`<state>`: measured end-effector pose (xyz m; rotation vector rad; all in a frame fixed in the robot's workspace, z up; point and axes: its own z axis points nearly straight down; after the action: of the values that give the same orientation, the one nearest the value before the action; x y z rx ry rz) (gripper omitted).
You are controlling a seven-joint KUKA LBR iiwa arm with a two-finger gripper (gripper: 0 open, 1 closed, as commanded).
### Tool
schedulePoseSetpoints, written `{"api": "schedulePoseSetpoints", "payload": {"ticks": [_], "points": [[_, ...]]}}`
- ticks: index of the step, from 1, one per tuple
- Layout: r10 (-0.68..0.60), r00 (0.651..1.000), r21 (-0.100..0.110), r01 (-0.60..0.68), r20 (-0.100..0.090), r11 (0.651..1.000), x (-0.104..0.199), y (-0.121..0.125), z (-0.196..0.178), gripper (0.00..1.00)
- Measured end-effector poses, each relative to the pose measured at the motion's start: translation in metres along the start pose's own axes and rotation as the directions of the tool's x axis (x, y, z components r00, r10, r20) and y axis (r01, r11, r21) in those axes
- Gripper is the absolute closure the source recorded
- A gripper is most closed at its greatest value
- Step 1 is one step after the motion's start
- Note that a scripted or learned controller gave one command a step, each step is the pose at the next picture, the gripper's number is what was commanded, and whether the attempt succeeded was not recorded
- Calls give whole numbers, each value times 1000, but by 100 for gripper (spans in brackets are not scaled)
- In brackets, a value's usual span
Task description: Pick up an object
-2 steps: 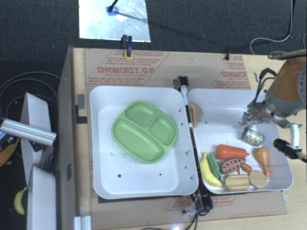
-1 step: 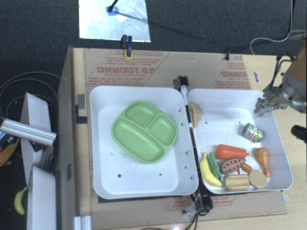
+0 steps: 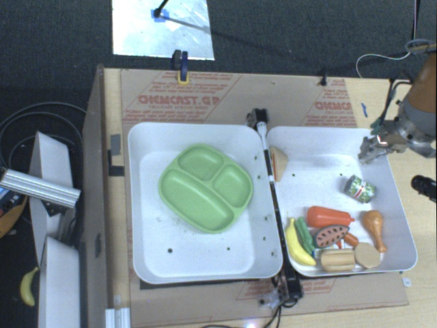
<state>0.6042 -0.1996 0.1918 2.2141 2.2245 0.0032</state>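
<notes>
Toy food point(image 3: 331, 241) crowds the right bin's point(image 3: 403, 214) six o'clock, probably light, rigid plastic, best pinched mid-body; gripper point(image 3: 374, 147) at two o'clock, finger state unclear.

A green divided plate point(image 3: 206, 187) is seen in the left bin point(image 3: 147, 265). Toy foods are gathered in the right bin point(image 3: 321, 145): banana point(image 3: 298, 244), carrot point(image 3: 329, 216), small can point(image 3: 359, 188). The tool point(image 3: 375, 145) hangs above its far corner.

Dark carpet floor point(image 3: 54, 39) surrounds the bench; a shiny square sheet point(image 3: 162, 19) lies beyond; black cables point(image 3: 27, 125) left.
</notes>
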Motion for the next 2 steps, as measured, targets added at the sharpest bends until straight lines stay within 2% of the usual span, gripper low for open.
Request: {"api": "schedulePoseSetpoints", "payload": {"ticks": [1,2], "points": [[1,1000,1,-1,0,1000,0,0,0,0],[4,1000,5,-4,-1,1000,-3,-9,50,0]]}}
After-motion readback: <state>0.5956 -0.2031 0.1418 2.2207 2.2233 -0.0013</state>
